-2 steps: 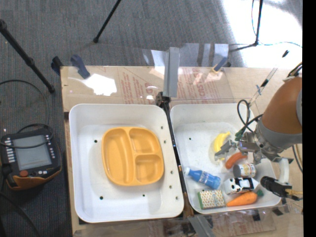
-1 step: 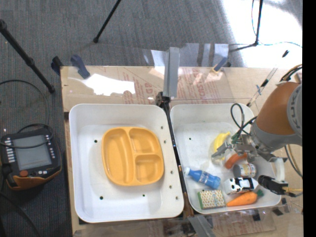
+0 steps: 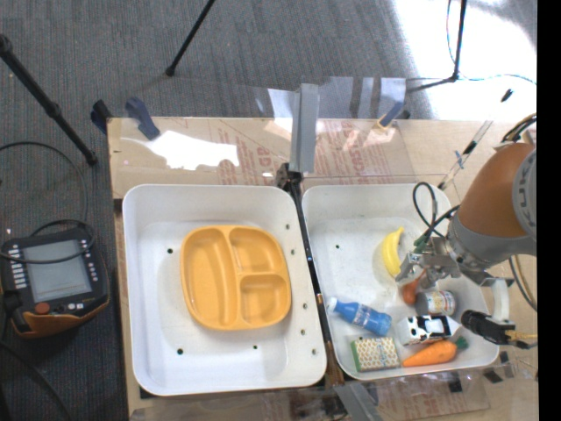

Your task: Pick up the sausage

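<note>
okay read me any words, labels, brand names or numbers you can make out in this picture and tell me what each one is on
None can be read.
Bench board: faint reddish printing, too washed out by glare.
Small can: label too small and blurred.
Blue bottle: no legible label.
Green packet: pattern, no legible text.
Handheld pendant on the floor: screen and buttons too small.

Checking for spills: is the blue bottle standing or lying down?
Lying down: the blue bottle rests on its side in the right bin.
</note>
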`<state>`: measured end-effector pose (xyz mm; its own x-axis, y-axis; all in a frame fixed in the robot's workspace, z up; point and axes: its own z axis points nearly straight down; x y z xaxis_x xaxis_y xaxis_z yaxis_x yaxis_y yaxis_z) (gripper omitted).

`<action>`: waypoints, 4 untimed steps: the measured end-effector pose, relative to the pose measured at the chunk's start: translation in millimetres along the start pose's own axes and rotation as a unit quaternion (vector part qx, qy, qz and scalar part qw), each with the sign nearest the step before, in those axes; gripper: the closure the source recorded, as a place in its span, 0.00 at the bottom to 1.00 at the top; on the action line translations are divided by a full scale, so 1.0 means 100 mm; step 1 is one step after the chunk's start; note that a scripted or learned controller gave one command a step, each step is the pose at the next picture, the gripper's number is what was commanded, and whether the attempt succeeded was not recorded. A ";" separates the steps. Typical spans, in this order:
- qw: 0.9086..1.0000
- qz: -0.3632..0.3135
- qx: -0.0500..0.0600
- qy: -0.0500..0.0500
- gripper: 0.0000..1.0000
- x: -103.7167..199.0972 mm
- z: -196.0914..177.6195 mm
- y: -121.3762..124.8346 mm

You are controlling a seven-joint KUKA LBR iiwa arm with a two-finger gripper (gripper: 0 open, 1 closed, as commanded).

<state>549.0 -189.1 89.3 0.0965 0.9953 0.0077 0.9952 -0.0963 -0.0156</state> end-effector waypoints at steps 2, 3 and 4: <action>1.000 -0.024 -0.005 -0.004 0.00 0.04 -1.02 0.38; 0.999 -0.044 -0.003 -0.002 0.00 0.00 0.06 -0.06; 0.999 -0.041 0.000 -0.001 1.00 -0.01 0.00 -0.06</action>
<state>542.5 -189.1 89.8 0.0140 0.9999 0.0076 0.9998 -0.0139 -0.0147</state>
